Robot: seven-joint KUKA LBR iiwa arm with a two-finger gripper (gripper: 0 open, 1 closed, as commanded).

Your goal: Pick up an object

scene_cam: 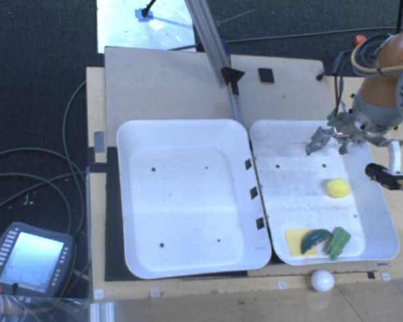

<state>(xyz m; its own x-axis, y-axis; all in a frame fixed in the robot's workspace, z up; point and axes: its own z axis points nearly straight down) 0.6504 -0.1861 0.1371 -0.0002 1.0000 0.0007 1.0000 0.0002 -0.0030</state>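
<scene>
From my remote seat I see the grey arm with its orange band (pixel 395 54) reaching in at about two o'clock, its two-finger gripper (pixel 329 144) hanging over the upper part of the right shallow white plastic bin (pixel 282 146). The two metal fingers look spread apart, one toward the bin's middle and one nearer the wrist, and I see nothing between them. Well apart from the gripper, at roughly four o'clock in that bin, sits a small round yellow ball (pixel 338 188). Further down, near the bin's six o'clock edge, a flat yellow square piece (pixel 295 241) lies under a curved teal-blue object (pixel 316 237), and just beside that, touching it on the right, is a green knobbly oblong toy (pixel 338 241). The left shallow white plastic bin (pixel 188 193) lies alongside, the two bins touching along a seam marked by small black clips. Outside the bins, on the bench's front edge at about five o'clock, rests a white ball (pixel 322 280). At eight o'clock of the view a grey control pendant with a lit screen (pixel 30 258) lies on the dark floor; its screen is too washed out for me to read any writing, and I can make out no brand or label anywhere else.
</scene>
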